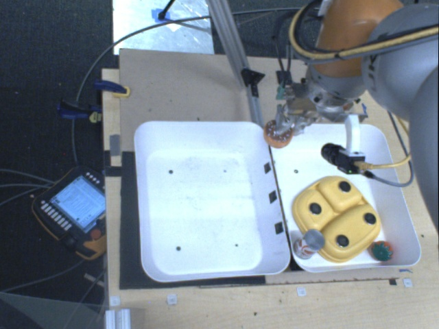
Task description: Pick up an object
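My gripper (280, 131) hangs over the top left corner of the right bin (398, 184), just beside the divider between the two bins. A small round brown and orange object (278, 140) sits between its fingertips, and the fingers are shut on it. It hovers at the level of the bin's rim. A large yellow moulded toy (336, 218) lies lower in the right bin. A small grey-capped piece (310, 241) rests at its lower left and a green and red ball (381, 251) at its lower right.
The left bin (199, 190) lies beside the right one. A black cylinder (341, 157) on a yellow cable hangs from the arm over the right bin. A metal pole (230, 40) slants above the bins. A teach pendant (72, 210) lies off the bench at the left.
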You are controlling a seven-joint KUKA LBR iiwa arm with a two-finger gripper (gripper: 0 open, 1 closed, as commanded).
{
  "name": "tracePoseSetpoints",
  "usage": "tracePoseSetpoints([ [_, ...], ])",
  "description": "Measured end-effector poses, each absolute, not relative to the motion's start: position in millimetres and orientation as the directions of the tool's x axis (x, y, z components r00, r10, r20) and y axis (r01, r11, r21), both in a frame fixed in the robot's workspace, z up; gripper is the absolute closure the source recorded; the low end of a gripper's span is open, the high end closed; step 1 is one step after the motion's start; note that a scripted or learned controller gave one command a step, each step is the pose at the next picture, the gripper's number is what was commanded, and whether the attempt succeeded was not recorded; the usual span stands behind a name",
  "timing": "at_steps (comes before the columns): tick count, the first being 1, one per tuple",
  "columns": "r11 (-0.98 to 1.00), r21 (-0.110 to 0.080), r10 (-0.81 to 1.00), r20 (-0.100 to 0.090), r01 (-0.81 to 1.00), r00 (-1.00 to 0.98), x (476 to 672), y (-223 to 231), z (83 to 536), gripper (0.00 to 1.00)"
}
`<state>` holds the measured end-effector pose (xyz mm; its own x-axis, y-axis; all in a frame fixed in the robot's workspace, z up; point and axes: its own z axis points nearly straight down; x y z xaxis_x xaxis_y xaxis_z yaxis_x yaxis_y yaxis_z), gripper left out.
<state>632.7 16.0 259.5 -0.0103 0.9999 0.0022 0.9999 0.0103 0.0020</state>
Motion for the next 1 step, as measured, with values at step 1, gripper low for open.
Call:
tracePoseSetpoints([
  [1,0.010,0.003,1.000,0.002,1.000,-0.010,637.2,69.6,259.0,1.00],
])
